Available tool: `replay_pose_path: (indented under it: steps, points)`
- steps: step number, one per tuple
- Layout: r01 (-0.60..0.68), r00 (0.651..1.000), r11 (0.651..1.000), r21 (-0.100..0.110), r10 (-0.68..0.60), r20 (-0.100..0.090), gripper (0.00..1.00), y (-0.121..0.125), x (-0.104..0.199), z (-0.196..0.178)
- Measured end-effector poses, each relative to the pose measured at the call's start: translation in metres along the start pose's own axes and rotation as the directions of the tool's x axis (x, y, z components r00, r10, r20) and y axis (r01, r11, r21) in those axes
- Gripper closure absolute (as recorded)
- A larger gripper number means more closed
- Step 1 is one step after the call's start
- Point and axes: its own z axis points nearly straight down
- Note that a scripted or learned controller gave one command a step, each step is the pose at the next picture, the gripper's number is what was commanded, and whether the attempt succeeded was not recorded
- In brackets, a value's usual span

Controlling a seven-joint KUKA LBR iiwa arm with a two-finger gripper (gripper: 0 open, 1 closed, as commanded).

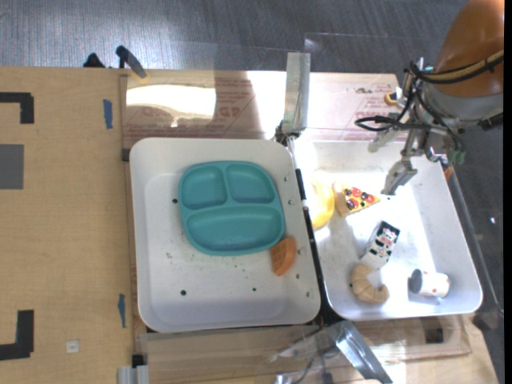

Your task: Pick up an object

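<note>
— Where is the arm now?

— I see it at the upper right, coming in over the far corner of the right bin. The orange band is at the top, and below it the grey wrist with black cables around. The gripper points down and a little to the left, above the back part of the right bin.

— Is the gripper open or closed?

— I cannot tell. I see one grey finger tip clearly, but the rest is too small and mixed with the cables. Nothing is between the fingers that I can see.

— Which things can it pick?

— In the right bin there is a pizza slice just left of and below the gripper, near it but apart. Beside the slice, at the left wall, lies a banana. More to the front there is a small black and white cow, then a croissant just below it, and a white cup lying on its side at the front right.

— And the left bin?

— It holds a teal plate with three compartments, and an orange piece of bread touching the plate's lower right corner.
</note>
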Motion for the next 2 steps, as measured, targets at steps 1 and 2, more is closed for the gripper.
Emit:
replay_pose_path:
  steps: [1, 2]
  points:
    - [-0.381, 0.924, 0.925, 0.004, 0.381, -0.008, 0.00, -0.005, -0.019, 0.103]
    - [-0.379, 0.925, 0.925, 0.000, 0.379, 0.004, 1.00, -0.003, -0.023, 0.090]
